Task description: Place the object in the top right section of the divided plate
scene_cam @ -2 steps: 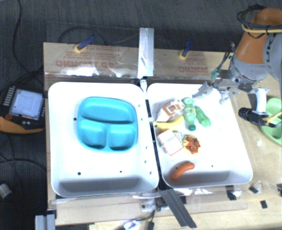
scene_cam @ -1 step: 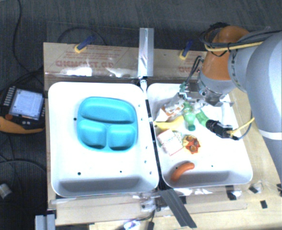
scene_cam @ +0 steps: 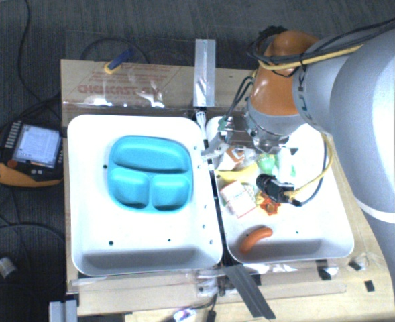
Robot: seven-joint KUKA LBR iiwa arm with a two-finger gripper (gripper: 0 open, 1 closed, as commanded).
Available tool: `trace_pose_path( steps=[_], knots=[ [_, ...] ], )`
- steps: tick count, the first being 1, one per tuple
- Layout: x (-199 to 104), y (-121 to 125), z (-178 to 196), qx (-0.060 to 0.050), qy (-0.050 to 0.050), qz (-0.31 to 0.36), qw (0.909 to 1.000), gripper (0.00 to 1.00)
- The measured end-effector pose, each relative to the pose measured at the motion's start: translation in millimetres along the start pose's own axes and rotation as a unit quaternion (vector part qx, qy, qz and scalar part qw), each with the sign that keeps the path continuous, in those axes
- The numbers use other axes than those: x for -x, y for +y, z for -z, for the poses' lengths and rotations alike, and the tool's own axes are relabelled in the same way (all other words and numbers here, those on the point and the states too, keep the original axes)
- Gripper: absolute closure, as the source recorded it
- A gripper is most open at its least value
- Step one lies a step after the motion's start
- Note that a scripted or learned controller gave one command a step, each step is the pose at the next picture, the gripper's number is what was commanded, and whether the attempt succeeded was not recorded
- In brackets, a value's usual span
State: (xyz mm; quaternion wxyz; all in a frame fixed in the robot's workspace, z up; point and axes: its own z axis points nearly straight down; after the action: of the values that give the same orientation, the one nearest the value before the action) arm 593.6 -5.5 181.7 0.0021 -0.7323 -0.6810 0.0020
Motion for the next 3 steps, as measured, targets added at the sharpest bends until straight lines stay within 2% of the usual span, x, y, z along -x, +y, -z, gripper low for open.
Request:
trace_pose_path(
  steps=[1, 3],
  knots=[
    [-74.3, -46.6, -1.0, -0.001, 0.000, -0.080, 0.9968, 0.00],
    [-74.1, -46.6, -1.0, -0.002, 0.000, -0.080, 0.9968, 0.00]
  ],
)
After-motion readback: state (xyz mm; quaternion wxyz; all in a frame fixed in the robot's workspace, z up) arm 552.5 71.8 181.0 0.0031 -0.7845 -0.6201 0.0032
